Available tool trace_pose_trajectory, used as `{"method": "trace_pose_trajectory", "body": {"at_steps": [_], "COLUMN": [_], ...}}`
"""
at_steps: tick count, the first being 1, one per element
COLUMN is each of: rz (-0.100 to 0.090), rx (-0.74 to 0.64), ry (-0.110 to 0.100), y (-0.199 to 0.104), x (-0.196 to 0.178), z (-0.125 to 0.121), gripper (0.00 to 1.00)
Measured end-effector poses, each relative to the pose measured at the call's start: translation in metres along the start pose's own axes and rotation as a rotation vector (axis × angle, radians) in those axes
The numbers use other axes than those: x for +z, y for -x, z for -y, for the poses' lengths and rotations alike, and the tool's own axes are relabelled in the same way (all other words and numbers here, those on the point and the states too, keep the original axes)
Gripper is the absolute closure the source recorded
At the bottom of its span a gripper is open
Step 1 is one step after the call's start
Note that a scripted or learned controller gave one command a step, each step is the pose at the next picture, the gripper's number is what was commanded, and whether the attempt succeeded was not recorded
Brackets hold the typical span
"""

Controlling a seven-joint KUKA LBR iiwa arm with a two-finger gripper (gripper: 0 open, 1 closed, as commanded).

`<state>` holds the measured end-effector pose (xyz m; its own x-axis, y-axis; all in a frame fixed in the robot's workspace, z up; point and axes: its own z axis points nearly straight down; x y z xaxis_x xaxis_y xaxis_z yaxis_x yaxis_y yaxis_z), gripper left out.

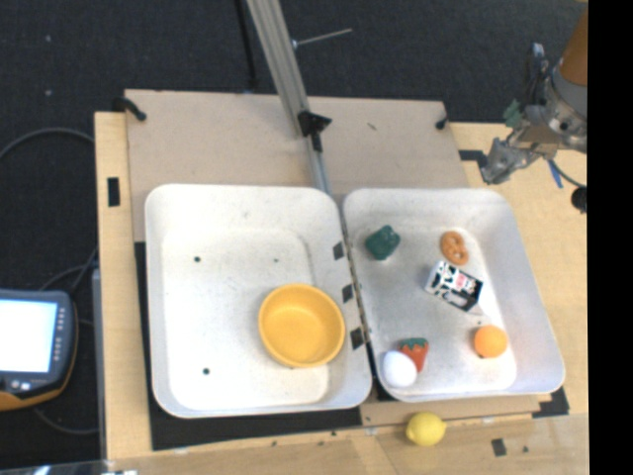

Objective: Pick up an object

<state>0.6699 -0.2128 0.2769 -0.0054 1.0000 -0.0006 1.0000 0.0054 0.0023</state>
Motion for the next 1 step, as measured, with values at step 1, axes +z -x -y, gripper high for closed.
{"method": "trace_pose_trajectory", "body": {"at_steps": [1], "rz": [0.000], "rx": [0.001], "ry": [-0.002], "y": [-0.0421], "x": [0.0054], "z": [0.0184], "gripper": [1.00]}}
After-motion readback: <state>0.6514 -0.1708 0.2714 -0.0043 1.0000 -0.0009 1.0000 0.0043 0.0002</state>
